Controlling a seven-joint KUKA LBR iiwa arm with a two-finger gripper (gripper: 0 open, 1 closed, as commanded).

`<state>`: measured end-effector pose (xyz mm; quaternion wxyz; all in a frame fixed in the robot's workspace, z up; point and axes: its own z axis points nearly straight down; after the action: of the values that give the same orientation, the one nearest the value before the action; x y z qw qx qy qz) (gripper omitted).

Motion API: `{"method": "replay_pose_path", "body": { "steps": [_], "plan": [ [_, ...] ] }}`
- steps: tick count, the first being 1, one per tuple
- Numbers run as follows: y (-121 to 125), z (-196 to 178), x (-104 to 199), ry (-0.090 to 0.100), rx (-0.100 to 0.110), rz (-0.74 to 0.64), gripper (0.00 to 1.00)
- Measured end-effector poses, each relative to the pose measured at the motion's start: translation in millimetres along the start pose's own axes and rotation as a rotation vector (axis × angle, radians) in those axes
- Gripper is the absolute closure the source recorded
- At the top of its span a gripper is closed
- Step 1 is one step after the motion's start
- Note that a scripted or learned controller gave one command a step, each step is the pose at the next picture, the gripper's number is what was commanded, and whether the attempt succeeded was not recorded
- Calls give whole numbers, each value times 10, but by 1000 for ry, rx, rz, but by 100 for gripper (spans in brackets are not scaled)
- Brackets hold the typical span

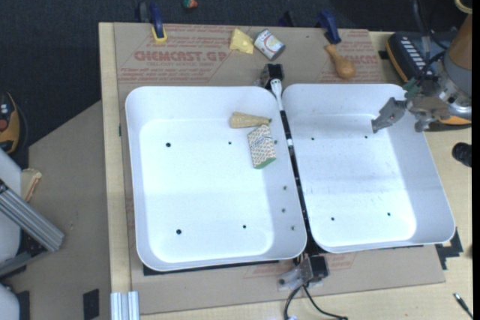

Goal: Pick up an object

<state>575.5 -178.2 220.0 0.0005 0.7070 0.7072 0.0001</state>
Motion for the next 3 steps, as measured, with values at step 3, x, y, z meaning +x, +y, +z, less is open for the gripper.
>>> {"method": "replay_pose_path", "body": {
  "steps": [3],
  "plan": [
    [-613,-408,-285,6,17,5,100]
  ]
}}
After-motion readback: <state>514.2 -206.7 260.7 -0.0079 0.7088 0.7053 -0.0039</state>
